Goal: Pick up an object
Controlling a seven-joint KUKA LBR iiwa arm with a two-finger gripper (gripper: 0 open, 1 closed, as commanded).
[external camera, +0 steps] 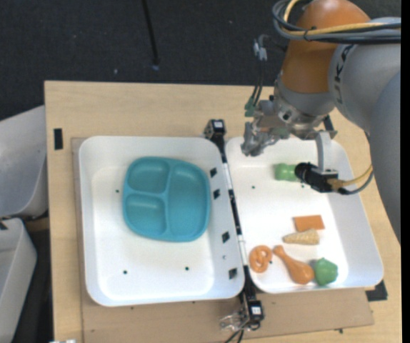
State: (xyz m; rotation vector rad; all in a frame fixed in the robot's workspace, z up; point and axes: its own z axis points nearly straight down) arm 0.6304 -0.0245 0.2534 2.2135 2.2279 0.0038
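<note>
- Pretzel [260, 258], drumstick [294, 264] & green veg [326, 271] lay by the right bin's [355, 213] front edge; corn [301, 239] & orange wedge [308, 223] just behind.
- Green toy [285, 171] sat nearer the back edge.
- Gripper [253, 147] hung over the back-left corner, near nothing; can't tell if open or shut.
- Blue tray [166, 197] sat mid left bin [98, 263].
- Toys prob. light, stiff plastic, a bit slick; drumstick best gripped across its thin shank.
- No readable labels.
</note>
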